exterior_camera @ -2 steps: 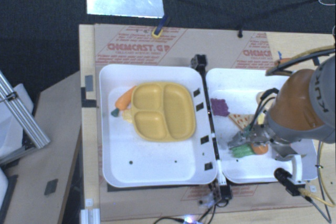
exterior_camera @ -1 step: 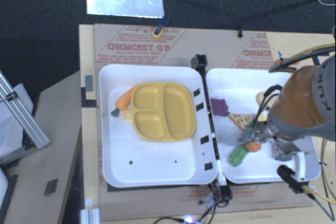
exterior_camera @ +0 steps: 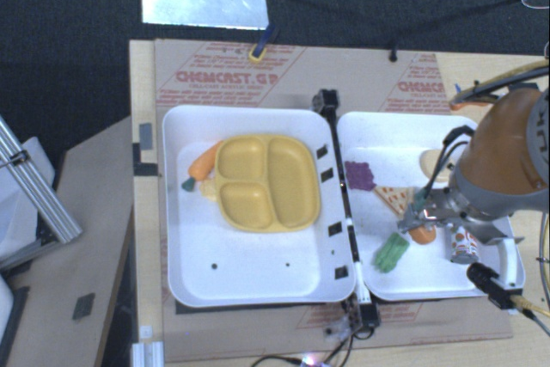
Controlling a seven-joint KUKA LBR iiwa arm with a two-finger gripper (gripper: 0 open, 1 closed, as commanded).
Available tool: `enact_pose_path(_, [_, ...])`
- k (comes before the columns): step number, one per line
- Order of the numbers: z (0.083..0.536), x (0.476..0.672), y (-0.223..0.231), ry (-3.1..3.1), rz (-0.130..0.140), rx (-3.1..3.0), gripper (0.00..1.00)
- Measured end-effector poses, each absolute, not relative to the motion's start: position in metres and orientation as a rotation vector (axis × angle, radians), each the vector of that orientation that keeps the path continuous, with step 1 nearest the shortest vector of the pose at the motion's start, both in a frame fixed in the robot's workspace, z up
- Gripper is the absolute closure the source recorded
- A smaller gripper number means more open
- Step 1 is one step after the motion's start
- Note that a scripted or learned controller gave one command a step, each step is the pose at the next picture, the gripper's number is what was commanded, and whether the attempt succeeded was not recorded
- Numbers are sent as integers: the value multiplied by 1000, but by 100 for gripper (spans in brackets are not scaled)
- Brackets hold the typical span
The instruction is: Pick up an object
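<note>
My gripper [exterior_camera: 416, 219] hangs low over the right bin [exterior_camera: 378, 133], near its front middle, directly over a small orange item [exterior_camera: 423, 234]. A green pickle-shaped piece [exterior_camera: 391, 253] lies just left and in front of it. A pizza slice [exterior_camera: 394, 198] and purple grapes [exterior_camera: 359, 175] lie to the gripper's left, and a small can [exterior_camera: 464, 246] stands to its right. A pale round item [exterior_camera: 431, 160] lies behind, partly covered by the arm.
The left bin [exterior_camera: 185, 253] holds a yellow divided plate [exterior_camera: 265, 182] with a toy carrot [exterior_camera: 203, 162] at its left edge. A black divider bar [exterior_camera: 337, 185] runs between the bins. The arm's grey and orange body [exterior_camera: 507, 159] covers the right bin's right side.
</note>
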State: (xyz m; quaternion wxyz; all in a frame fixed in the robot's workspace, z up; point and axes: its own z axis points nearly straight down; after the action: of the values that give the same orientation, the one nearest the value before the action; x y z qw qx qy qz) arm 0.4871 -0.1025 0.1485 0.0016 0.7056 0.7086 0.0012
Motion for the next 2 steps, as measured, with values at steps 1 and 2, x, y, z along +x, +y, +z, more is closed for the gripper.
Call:
enact_pose_path(1, [199, 495, -94, 2223, 7, 2211, 100])
enact_pose_path(2, [226, 497, -94, 2224, 4, 2214, 100])
